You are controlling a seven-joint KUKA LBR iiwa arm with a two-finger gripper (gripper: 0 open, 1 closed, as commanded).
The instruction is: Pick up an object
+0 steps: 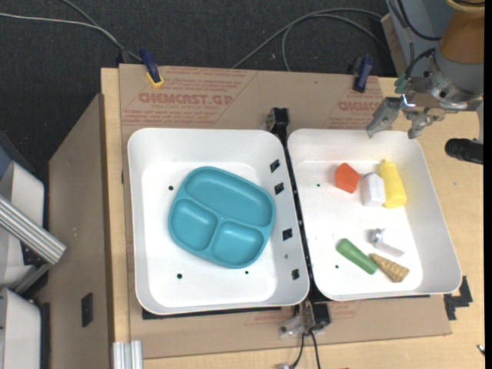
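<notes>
The right bin (430, 229) holds an orange block (347, 177), a white block (373, 190) and a yellow bottle (393, 183) in a cluster near its far side. Toward its near side lie a green cylinder (355, 255), a tan cone (390, 267) and a small grey-and-white piece (383, 242). My gripper (400, 121) hangs open over the far rim of the right bin, with nothing between its spread fingers. It is above and behind the yellow bottle, apart from all the objects.
A teal divided plate (221, 216) lies in the left bin (146, 206). Black clips sit along the divider (286, 206) between the bins. Blue clamps (152, 69) and cables lie at the far edge of the bench.
</notes>
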